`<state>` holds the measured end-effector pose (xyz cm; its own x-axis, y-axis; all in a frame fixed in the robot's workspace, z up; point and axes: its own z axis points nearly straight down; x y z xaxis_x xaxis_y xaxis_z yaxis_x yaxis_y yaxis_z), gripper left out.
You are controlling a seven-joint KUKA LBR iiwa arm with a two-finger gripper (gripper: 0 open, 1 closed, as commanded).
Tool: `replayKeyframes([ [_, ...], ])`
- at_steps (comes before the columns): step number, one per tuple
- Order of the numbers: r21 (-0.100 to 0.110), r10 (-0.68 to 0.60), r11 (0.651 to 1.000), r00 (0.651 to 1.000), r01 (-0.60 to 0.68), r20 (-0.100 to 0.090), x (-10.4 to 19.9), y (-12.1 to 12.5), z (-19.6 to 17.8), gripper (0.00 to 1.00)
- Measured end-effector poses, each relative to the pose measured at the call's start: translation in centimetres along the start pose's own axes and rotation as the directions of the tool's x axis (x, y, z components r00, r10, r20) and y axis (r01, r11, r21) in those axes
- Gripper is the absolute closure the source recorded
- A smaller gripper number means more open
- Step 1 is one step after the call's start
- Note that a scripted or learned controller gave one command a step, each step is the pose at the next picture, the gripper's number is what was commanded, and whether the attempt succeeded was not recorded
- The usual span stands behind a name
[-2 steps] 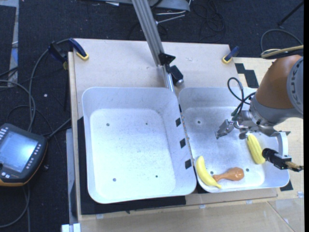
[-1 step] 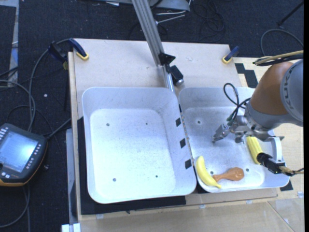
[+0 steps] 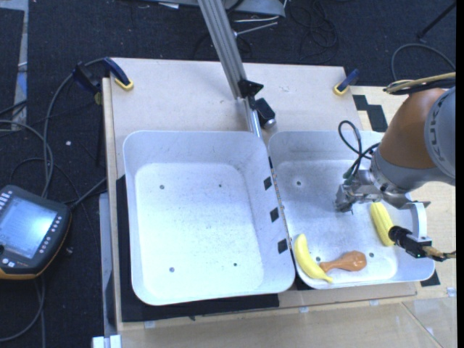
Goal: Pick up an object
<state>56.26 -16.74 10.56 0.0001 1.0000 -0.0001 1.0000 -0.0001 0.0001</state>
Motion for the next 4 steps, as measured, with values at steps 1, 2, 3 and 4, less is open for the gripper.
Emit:
replayKeyframes([
  [1,-0.003,0.000,1.000,1.000,0.000,0.000,-0.1,0.3,-4.2,1.00],
  [2,-0.005,-0.001,1.000,1.000,0.001,0.001,0.9,0.6,-9.6,1.00],
  [3,-0.005,-0.001,1.000,1.000,0.001,0.001,1.3,1.3,-15.7,1.00],
  [4,0.000,-0.005,1.000,1.000,0.005,-0.001,6.7,2.1,-16.0,1.00],
])
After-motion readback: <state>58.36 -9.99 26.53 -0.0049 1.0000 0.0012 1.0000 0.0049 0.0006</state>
